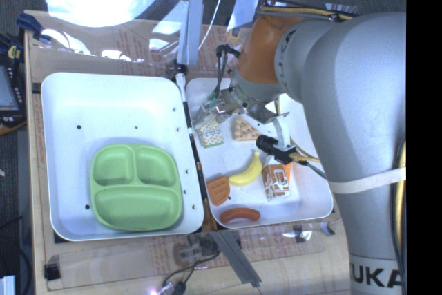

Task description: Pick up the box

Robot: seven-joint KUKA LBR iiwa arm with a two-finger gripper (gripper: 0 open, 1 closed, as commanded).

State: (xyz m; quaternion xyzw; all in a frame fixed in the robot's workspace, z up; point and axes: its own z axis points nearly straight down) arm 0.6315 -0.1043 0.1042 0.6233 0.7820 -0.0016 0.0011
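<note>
The box (277,182) is a small orange-and-white carton lying in the right bin (314,200), near its front right corner. The arm comes in from the right and covers the back of that bin. Its orange band sits above the wrist, and the gripper (219,107) hangs over the bin's back left part. It is just above a speckled packet (209,132) and well apart from the box, up and to the left of it. The gripper's body hides the space between its tips.
Beside the box lie a banana (246,173), an orange slice-shaped piece (218,190), a sausage (239,215) and a waffle wedge (243,129). A black cable end (267,143) hangs just above the box. The left bin (69,107) holds a green divided plate (136,187).
</note>
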